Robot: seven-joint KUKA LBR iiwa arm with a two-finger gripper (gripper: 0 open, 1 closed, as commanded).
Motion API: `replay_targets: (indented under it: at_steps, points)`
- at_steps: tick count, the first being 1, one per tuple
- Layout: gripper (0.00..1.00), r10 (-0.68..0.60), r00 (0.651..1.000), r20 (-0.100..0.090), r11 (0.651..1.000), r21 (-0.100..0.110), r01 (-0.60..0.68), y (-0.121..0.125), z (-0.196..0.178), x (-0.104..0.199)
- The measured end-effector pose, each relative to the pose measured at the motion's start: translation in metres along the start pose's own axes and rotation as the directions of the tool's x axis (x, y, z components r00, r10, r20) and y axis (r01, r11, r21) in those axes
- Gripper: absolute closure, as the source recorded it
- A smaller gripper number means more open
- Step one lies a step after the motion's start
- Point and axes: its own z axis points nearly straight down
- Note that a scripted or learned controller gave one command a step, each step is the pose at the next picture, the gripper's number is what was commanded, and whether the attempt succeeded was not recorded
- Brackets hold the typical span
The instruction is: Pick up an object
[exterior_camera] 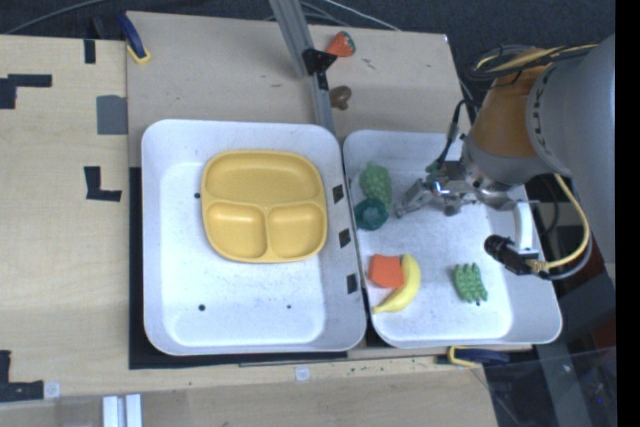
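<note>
Tool [415, 199], its state impossible to tell from above, hangs over the right bin [530, 315], with the nearest pickable thing, a green object [376, 183], just beside it at nine o'clock, long axis running twelve-to-six.

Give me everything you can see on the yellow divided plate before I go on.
The yellow divided plate, plastic-looking, matte, with rounded corners, lies flat in the left white bin, toward its far half. It has three compartments: one wide one on the far side, two smaller ones nearer the camera. Nothing lies in it or leans on it; it touches just the bin floor.
</note>
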Motion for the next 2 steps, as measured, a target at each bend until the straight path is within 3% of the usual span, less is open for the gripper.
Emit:
replay_targets:
  at_steps: [1, 2]
  points:
    - [1.0, -0.001, 1.0, -0.002, 1.0, 0.001, 0.001, 0.0, -0.012, 0.001]
    - [1.0, 0.001, 1.0, -0.001, 1.0, -0.004, -0.001, 0.01, -0.064, -0.004]
